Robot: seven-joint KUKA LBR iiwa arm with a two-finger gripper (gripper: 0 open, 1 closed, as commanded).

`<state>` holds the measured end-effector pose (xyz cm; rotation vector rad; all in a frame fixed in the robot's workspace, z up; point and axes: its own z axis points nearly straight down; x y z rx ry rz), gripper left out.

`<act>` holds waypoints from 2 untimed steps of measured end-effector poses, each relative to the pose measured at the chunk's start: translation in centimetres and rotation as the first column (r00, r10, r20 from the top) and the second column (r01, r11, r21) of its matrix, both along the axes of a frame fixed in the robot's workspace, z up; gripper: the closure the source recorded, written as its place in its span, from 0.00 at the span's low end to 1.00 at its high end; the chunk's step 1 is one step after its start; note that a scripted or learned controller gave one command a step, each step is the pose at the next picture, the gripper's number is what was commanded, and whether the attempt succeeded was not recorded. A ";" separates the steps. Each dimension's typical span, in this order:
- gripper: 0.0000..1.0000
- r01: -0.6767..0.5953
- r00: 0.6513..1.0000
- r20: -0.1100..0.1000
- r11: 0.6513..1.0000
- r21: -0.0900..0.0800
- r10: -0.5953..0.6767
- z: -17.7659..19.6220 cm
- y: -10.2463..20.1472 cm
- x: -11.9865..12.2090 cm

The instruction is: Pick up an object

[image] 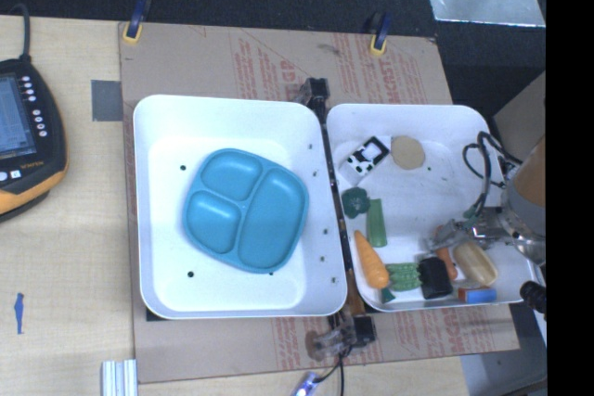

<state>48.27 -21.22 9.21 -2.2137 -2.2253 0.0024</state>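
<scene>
Objects for picking are gathered in the right bin (408,118), mostly along its front edge, while the left bin (158,199) carries a blue divided plate (246,210) at its centre. The gripper (473,232) is lowered near the right edge, above a tan bread-like piece (475,264), probably for grasping. A carrot (372,261) is laid by the left wall.
</scene>
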 end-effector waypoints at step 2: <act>1.00 -0.003 1.000 0.001 1.000 -0.001 0.003 9.6 6.2 -0.6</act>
